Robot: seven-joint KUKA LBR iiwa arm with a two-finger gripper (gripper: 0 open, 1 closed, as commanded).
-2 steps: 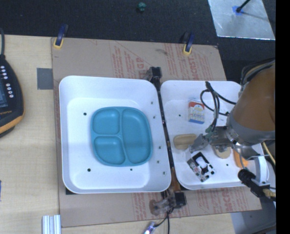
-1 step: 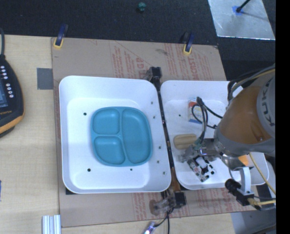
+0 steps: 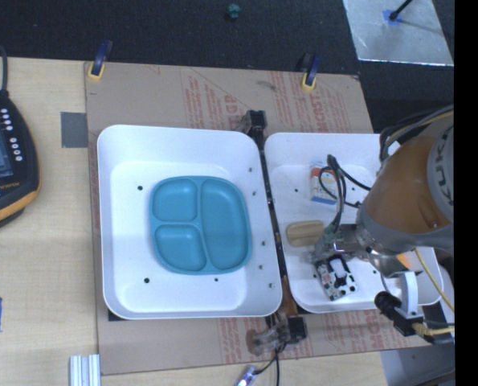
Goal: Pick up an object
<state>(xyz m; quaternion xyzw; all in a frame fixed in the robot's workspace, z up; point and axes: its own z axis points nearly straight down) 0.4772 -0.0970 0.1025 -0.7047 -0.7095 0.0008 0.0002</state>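
You've got the gripper (image 3: 333, 278) low in the right bin (image 3: 291, 215), tan block (image 3: 305, 232) at its 11 o'clock, likely target; claw state can't tell.

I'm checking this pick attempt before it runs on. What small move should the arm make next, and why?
Probably shift the pincer a little toward the tan block before lowering. The pincer sits low in the right bin, with the block lying beside it, nearer the divider, not under it. I cannot tell how the pincer is set.
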